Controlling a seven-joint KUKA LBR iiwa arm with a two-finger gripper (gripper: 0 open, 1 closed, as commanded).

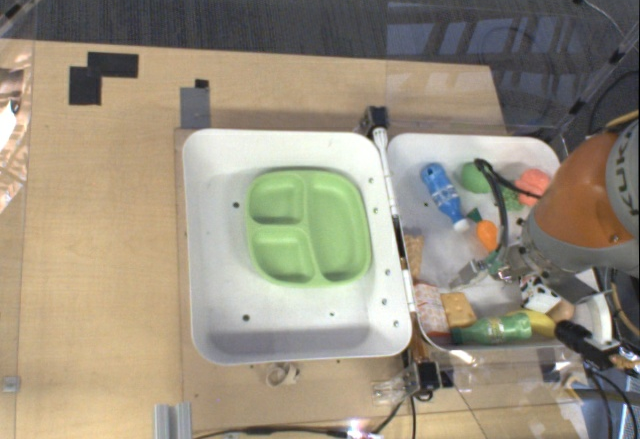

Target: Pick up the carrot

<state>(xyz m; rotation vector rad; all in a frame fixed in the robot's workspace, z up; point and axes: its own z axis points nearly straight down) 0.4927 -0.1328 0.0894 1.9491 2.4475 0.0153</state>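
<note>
The carrot point(487, 234) is a small orange piece lying near the middle of the right bin point(430, 152), just below a dark green item point(474, 176). My gripper point(496, 266) hangs over the right bin just in front of the carrot, close to it, and nothing shows held in it. The grey arm with its orange band point(600, 197) comes in from the right and hides the bin's right side.
The right bin also holds a blue bottle point(441, 190), a salmon-pink item point(536, 183), a cracker point(458, 307) and a green bottle point(495, 329) along the front. A green divided plate point(305, 227) lies in the left bin point(215, 257).
</note>
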